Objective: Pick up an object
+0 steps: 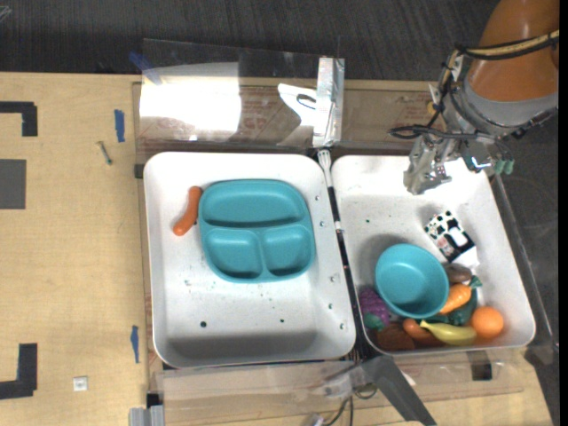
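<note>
hovering over the right bin (pixel 510 238)'s far edge, the jaws (pixel 427 177) hold nothing; their opening is unclear.

Left bin (pixel 169 327): teal divided plate (pixel 257 229), orange carrot (pixel 187 211).
Right bin (pixel 373 193): teal bowl (pixel 410 279), toy fruit, black-and-white block (pixel 447 232).
Gripper (pixel 428 177): above right bin's far edge.

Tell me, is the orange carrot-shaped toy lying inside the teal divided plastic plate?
No, the orange carrot-shaped toy lies on the left white bin's floor, beside the teal divided plastic plate.
</note>
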